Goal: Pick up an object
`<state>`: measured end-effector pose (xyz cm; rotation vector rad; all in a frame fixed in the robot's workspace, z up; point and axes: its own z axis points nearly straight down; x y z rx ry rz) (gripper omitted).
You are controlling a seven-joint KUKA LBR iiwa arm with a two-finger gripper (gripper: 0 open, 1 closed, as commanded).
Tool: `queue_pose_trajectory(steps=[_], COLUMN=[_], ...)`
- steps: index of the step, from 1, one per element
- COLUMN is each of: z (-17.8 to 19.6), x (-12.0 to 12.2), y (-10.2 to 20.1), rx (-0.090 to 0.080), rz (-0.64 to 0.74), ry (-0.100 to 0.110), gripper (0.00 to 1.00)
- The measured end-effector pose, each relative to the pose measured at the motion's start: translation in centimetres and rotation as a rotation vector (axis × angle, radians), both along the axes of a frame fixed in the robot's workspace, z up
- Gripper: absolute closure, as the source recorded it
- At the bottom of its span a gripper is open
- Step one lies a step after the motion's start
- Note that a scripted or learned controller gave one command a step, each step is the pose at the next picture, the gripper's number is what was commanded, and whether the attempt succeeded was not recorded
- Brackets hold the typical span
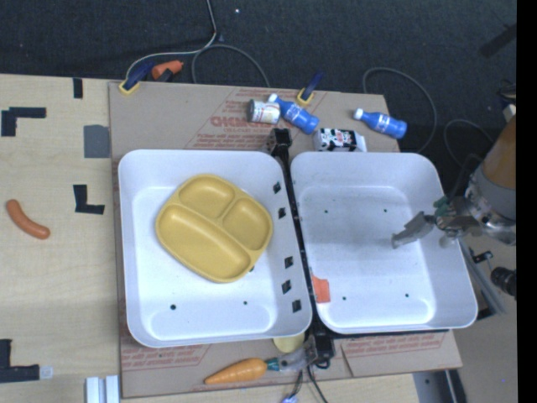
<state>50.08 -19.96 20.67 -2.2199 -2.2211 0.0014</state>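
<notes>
A: Which step is this?

B: The approach, I'd judge — nothing is picked yet. The gripper [419,227] hangs over the right bin [419,168], near its right wall, with the arm [495,187] reaching in from that side.

A: Is the gripper apart or together?

B: I cannot tell. One grey finger juts toward the bin's middle, but the rest is too blurred. Nothing shows between its tips.

A: And the object to grasp?

B: The plainest candidate is the yellow divided plate [215,227], lying flat in the left bin [143,309], well apart from the gripper. A small orange piece [320,290] sits at the right bin's left edge, nearer. Beyond the bins, on the counter [50,158], lie two blue bottles [382,123], a carrot [237,372] and a sausage [27,219].

A: So the next move?

B: Probably a shift left to one target, then a descent — the flat plate would need a grip on its rim.
</notes>
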Motion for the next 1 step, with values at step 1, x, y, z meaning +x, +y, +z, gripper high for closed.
queue_pose_trajectory(steps=[1], z=[-5.27], x=[10.45], y=[5.66], rx=[0.000], rz=[0.008], ry=[-0.007], gripper=[0.00])
